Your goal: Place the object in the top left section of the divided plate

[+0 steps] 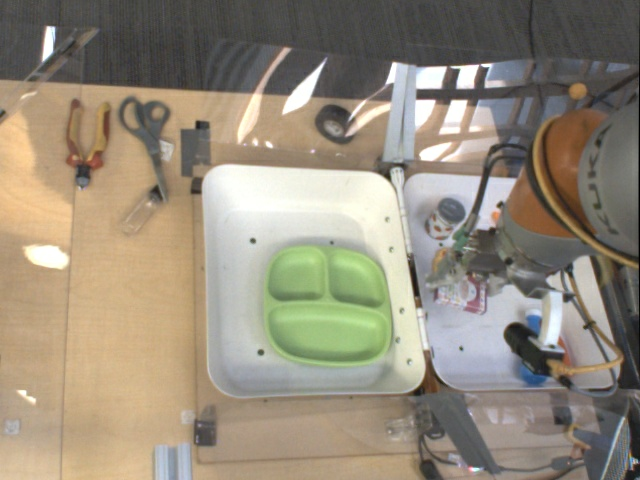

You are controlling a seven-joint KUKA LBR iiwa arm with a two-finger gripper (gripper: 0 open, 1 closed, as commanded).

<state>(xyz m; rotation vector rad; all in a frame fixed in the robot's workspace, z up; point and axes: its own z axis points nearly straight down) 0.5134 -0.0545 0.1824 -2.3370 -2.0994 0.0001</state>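
You see the gripper (pixel 452 263) low in the right bin (pixel 440 363), crumpled packet (pixel 462 293) just beneath, jaw state unclear, green divided plate (pixel 328 305) well apart.

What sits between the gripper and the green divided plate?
In the camera view, the raised bin rims run between the gripper and the green divided plate.

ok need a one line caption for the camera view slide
KUKA arm lowers its gripper over cluttered right bin; green divided plate waits in left bin.
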